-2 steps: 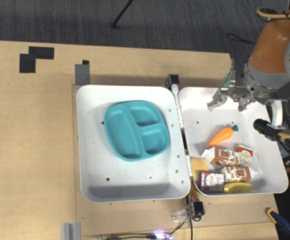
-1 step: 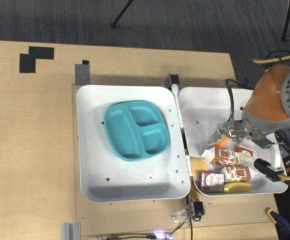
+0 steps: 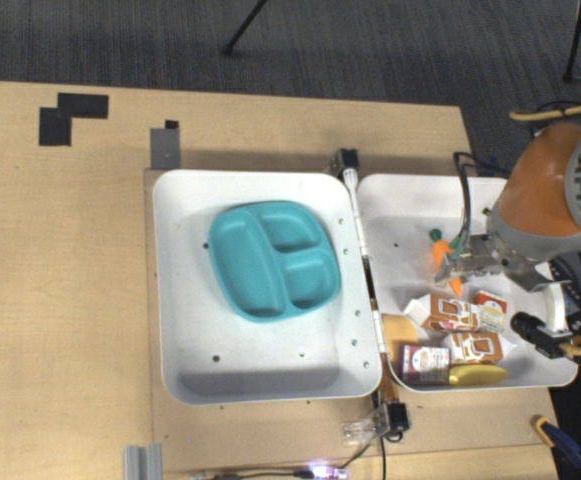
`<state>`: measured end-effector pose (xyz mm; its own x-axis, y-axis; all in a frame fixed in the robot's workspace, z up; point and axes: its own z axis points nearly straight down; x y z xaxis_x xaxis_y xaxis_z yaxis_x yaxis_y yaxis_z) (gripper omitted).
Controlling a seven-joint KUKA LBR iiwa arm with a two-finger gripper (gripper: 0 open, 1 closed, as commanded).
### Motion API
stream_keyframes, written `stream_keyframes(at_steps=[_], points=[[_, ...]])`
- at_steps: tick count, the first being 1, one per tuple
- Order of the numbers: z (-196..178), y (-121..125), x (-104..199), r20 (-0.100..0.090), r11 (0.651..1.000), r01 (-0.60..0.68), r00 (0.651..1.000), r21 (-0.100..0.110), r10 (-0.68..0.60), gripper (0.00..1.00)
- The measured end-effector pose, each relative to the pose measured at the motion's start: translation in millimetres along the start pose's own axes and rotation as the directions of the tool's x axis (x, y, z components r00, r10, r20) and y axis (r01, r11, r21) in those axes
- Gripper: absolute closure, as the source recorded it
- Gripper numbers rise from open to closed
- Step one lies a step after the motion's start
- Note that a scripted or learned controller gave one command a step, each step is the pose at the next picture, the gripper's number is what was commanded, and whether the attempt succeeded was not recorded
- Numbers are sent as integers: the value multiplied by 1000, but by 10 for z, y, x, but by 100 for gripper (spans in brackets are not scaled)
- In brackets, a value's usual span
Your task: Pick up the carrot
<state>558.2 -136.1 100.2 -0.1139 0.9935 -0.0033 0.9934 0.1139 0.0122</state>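
While the arm [image 3: 550,193] reaches in from the right, its jaws [image 3: 460,259] sit low in the right bin [image 3: 400,218], right at the carrot [image 3: 439,251]; open or closed, I cannot tell. Snack packets [image 3: 465,328] lie just beside. A teal divided plate [image 3: 272,258] sits in the left bin [image 3: 185,268].

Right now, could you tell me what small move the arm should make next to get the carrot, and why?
Probably a short descent straight down: the pincer sits right at the carrot in the right bin, but the carrot cannot be seen between its fingers, so no grasp is confirmed.
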Motion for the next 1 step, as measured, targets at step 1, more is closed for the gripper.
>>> stream_keyframes(at_steps=[1], points=[[-899,665,966,-5,997,74,997,-5,-75,100]])
